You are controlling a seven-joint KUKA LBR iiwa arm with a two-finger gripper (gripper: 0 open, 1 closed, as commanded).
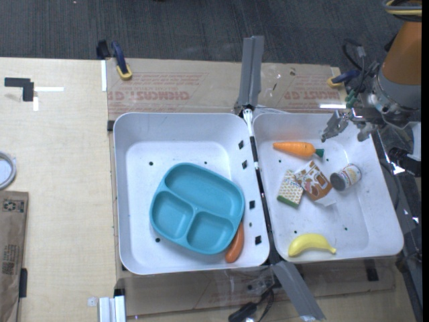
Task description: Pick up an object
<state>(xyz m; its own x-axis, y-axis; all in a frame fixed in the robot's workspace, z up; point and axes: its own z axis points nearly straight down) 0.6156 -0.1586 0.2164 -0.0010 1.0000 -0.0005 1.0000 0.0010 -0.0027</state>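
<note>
The grey arm, with its orange band, is seen at the upper right of the frame. The two-finger gripper is held low at its left end, fingers spread apart, with nothing between them.

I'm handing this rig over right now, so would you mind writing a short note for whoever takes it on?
Gripper: over the back right corner of the right bin, with nothing between its fingers that I can see; whether they are open or shut is unclear.
Right bin: carrot at the back, sponge and snack packet mid-bin, small can on its side to their right, banana at the front.
Left bin: blue divided plate with an orange sausage along its front right rim.
Done: nothing picked up.
Left: grasp and lift one object; the carrot lies nearest.
</note>
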